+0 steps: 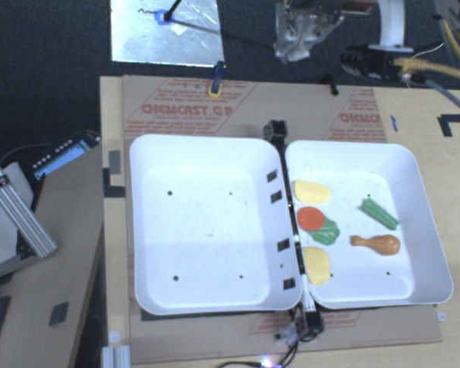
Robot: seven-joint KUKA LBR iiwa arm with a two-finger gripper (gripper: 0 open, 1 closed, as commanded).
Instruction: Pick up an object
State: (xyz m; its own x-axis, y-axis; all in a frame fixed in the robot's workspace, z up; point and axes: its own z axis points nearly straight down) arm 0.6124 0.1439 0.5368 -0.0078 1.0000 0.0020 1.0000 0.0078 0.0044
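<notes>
Now my gripper (pixel 295 48), whose state I cannot tell, hangs at the top; the chicken drumstick (pixel 376 244) lies far below, lower right, lengthwise left-right.

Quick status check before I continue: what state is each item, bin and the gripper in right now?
Gripper: raised beyond the bins' far edge, holding nothing.
Upper yellow piece: lying flat in the right bin.
Red piece: overlapping the green leafy piece.
Lower yellow piece: flat, near the divider.
Green stick: lying slantwise.
Drumstick: on its side.
Left bin: in place.
</notes>
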